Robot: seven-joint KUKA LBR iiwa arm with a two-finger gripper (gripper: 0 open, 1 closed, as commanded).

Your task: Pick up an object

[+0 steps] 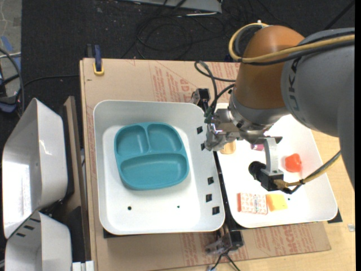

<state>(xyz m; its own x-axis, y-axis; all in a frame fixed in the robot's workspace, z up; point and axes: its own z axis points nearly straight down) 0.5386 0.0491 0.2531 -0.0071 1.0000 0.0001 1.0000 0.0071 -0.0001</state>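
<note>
We see the arm (282, 78) over the right bin (316, 208), and the gripper (225, 137) hangs at the bin's 10 o'clock edge. We cannot tell its state. The orange thing (293, 163) sits at 3 o'clock from it. The yellow block (276, 202) touches the card (252, 203) at 5 o'clock. The blue tray (151, 155) lies in the left bin (113, 208).

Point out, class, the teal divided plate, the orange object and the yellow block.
teal divided plate (151, 156): camera view, on its large lower compartment.
orange object (293, 163): camera view, on its top face.
yellow block (276, 202): camera view, on its flat top.
</note>
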